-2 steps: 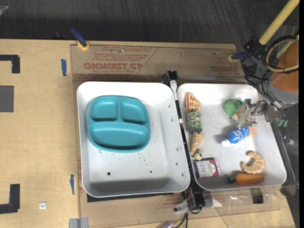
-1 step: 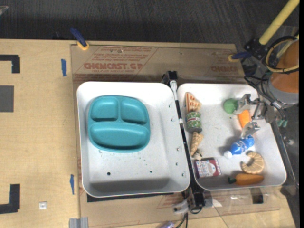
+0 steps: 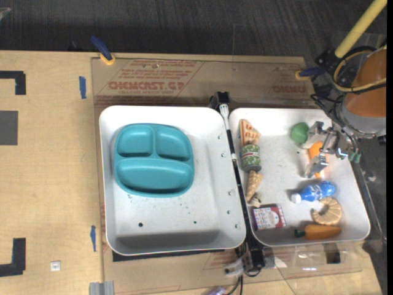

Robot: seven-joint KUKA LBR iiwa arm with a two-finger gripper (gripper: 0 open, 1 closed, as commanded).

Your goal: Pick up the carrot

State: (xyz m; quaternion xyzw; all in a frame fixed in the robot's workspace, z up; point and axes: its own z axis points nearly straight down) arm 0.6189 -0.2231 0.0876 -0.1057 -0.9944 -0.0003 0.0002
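- Landmark: right bin (image 3: 362, 192), shallow white plastic, rounded corners, speckled floor. Everything below is placed relative to it, near edge first.
- carrot (image 3: 322, 230): orange, tapered, dark green stub at its left end, lying flat at the bin's near edge, toward the right corner. Free, nothing touching it from above.
- croissant (image 3: 327, 211): tan, ridged, curled, just behind the carrot, touching or nearly so.
- Small dark red box (image 3: 269, 217) with a white label, near edge left of centre; print too small to read.
- Blue-and-white bottle (image 3: 313, 192) lying on its side, mid bin.
- Along the bin's left wall, near to far: tan cone-shaped piece (image 3: 253, 186), green patterned can (image 3: 250, 157), triangular pizza slice (image 3: 248, 131).
- gripper (image 3: 320, 159): metal, right of centre in the bin, far from the carrot. An orange item sits at its fingertips; can't tell whether the fingers are spread or pinching it.
- Green ball (image 3: 299, 133): far part of the bin, just left of the gripper.
- Left bin (image 3: 166, 235), beside the right bin: holds a teal three-compartment plate (image 3: 154, 158), smooth plastic.
- desk (image 3: 43, 183): cardboard sheet beyond both bins, red print reads roughly "CHEMCAST GP", upside down.
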